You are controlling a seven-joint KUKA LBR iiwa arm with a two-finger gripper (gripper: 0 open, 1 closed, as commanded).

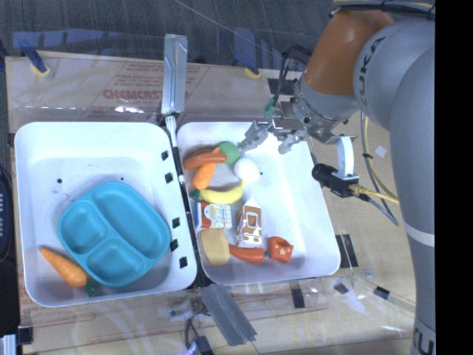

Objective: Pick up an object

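My gripper [271,138] hangs over the back of the right bin [310,213], its two fingers [252,136] spread open with nothing between them. Just to its left and below lie a green piece [230,151] and a white egg [247,171]. Along the bin's left side are an orange sausage-like piece [204,157], a small carrot [205,176] and a yellow banana [222,194]. Nearer the front sit two small cartons [250,226], a tan potato-like lump [215,247], a red chili [247,254] and a red strawberry [281,249].
The left bin [44,161] holds a blue divided plate [114,231] and an orange carrot [63,265] at its front left corner. A metal divider post [174,72] stands between the bins at the back. Cables [369,191] trail off the arm on the right.
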